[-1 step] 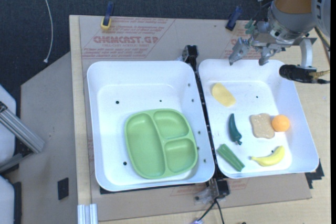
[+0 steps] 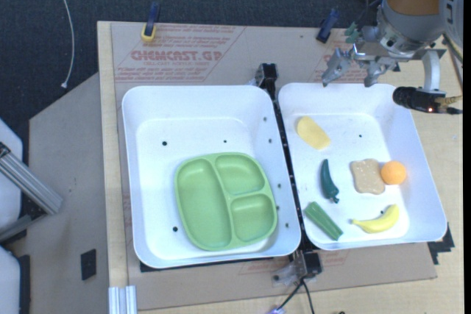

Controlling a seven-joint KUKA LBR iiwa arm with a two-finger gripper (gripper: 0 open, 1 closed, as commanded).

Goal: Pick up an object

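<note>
The right bin (image 2: 412, 129) holds a pale yellow block (image 2: 313, 133), a dark teal pepper-shaped piece (image 2: 328, 181), a tan bread slice (image 2: 366, 176), an orange ball (image 2: 394, 173), a yellow banana (image 2: 378, 220) and a green block (image 2: 322, 220). My gripper (image 2: 349, 73) hangs above the far edge of the right bin, beyond all the objects. Its two fingers are spread apart with nothing between them. The nearest item, the pale yellow block, lies below and left of it.
The left bin (image 2: 147, 114) carries a green divided plate (image 2: 224, 198). A black clamp (image 2: 266, 74) sits between the bins at the far side. A blue and yellow clip (image 2: 150, 23) and a blue clip (image 2: 327, 24) hold the cardboard's far edge.
</note>
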